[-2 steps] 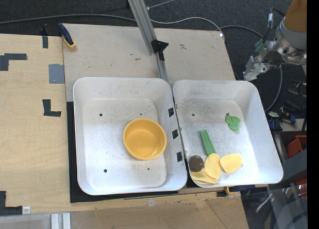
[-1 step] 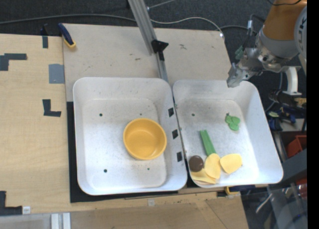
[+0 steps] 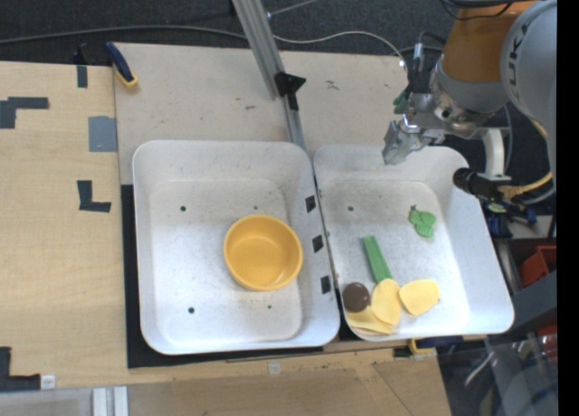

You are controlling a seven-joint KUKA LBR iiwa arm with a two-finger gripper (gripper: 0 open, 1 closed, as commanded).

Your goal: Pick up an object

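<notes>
over on the far left the bench top [image 3: 54, 224] is showing pale wood with a few grey tape marks stuck to it, and a blue and yellow clamp [image 3: 120, 64] is lying near its back edge. next along, the left bin [image 3: 149, 170] is sitting on a dark mat, and a yellow bowl [image 3: 262, 251] is resting upright in it, a little toward the front and right of the middle. a slanted metal post [image 3: 258, 25] is running down from the top of the view and ending at the gap between the two bins.

the right bin [image 3: 479, 224] is lying just beside the left one, their rims nearly touching. in it a green stick [image 3: 375, 259] is lying lengthwise near the centre, with a small brown round piece [image 3: 355, 297] just beside its near end. two yellow pieces [image 3: 403, 300] are lying side by side at the front, touching each other, and another pale yellow bit is peeking out under them. a small green lumpy object [image 3: 422, 221] is sitting apart, toward the right wall.

the gripper [image 3: 398, 147] is hanging over the back rim of the right bin, well apart from all those objects. nothing is sitting in it as far as i can see, and i cannot tell how far apart it is standing. behind it the grey arm [image 3: 534, 34] with its orange band [image 3: 484, 25] is reaching in from the right.
</notes>
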